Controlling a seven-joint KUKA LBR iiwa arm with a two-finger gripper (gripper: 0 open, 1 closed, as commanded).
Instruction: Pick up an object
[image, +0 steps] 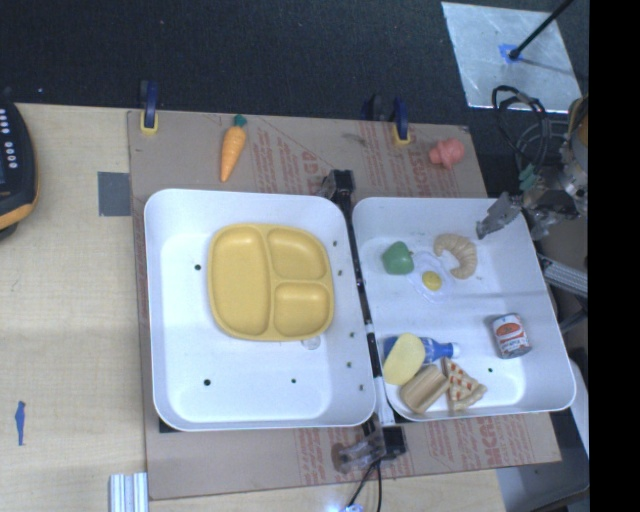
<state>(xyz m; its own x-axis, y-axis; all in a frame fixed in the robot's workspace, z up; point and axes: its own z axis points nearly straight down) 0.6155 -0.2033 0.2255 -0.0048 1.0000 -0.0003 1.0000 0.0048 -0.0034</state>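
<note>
Pale wooden bench (70, 300) beneath brown cardboard (300, 150); dark, possibly carpeted floor (250, 45) behind

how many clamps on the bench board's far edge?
2 blue clamps: one at the far-left corner, above the left bin; one near the far-right, above the right bin. Others may be hidden.

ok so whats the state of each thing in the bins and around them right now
yellow divided plate: flat in left bin
green pepper: loose in right bin
croissant: loose, right bin
can: on its side
carrot: outside the bins
pink toy: outside the bins
gripper: over right bin's rim, holding nothing visible
</note>
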